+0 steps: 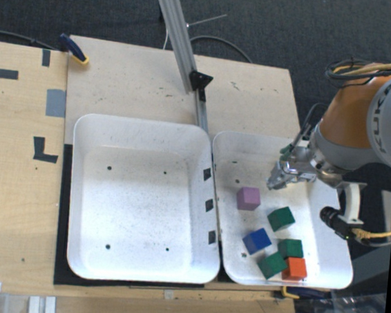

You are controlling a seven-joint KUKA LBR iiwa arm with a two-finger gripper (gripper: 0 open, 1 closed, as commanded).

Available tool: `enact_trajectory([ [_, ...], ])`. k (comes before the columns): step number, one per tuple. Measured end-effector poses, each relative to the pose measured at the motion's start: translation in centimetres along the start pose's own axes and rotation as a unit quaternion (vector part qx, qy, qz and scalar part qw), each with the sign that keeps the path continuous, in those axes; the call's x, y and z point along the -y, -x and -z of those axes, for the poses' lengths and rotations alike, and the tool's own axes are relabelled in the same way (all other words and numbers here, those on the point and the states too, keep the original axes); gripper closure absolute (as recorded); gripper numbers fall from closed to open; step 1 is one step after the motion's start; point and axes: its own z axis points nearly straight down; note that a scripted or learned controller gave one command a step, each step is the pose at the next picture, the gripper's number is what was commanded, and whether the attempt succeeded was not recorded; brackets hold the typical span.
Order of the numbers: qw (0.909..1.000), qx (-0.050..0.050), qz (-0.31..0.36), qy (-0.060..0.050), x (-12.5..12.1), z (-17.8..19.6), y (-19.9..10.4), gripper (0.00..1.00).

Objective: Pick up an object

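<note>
**Gripper poised over the right-hand bin, blocks below it**

The gripper (pixel 281 177) is seen at the right of the frame, above the upper part of the right bin (pixel 241 149); whether it is open or closed cannot be told, and nothing is seen held in it. A purple block (pixel 249 198) lies lower left of it, near but apart. Further down the frame a green block (pixel 282 218), a blue block (pixel 257 240) and a second green block (pixel 291 248) are found. At the bin's lower edge, a third green block (pixel 272 265) is set against an orange block (pixel 296 268). The left bin (pixel 142 131) fills the frame's centre.
</note>
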Motion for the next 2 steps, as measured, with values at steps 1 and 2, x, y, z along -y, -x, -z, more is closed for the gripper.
enact_trajectory([
  [1, 1.0000, -0.002, 0.003, 0.001, 0.5, 1.3, -6.1, 1.00],
  [2, 1.0000, -0.002, 0.004, 0.000, 1.6, 1.0, -12.3, 1.00],
])
